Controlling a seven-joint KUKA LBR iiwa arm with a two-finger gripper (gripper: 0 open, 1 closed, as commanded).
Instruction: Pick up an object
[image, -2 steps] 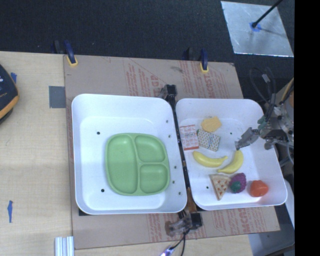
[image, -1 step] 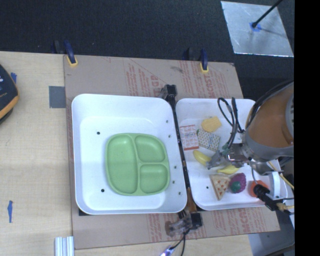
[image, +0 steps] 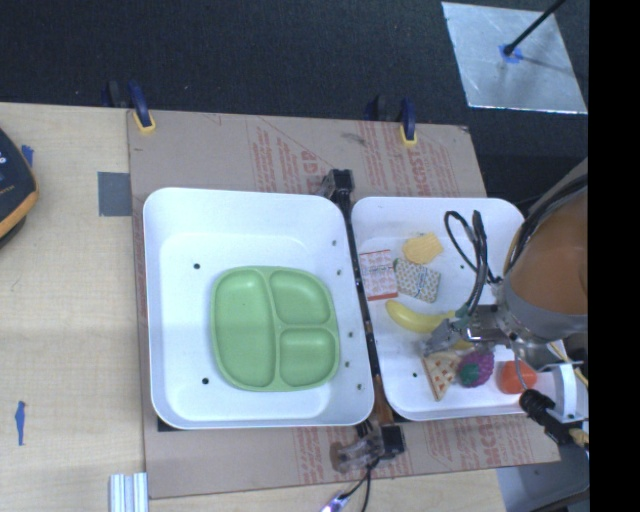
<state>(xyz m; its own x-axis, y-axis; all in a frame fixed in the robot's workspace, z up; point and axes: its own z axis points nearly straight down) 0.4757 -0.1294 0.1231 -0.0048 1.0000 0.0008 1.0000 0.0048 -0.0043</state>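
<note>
The right bin holds several small items: a yellow banana, a yellow lump, a patterned grey pouch, a red-and-white packet, a pizza slice, a purple ball and an orange-red piece. My gripper hangs low over the bin's lower right part, just right of the banana and above the pizza slice. Its tips blend with the items below. The grey arm with its orange band covers the bin's right side.
The left bin carries a green divided plate. Both bins sit on brown cardboard clamped to the wooden bench. A black cable loop lies over the right bin's upper part. A dark device sits at the far left edge.
</note>
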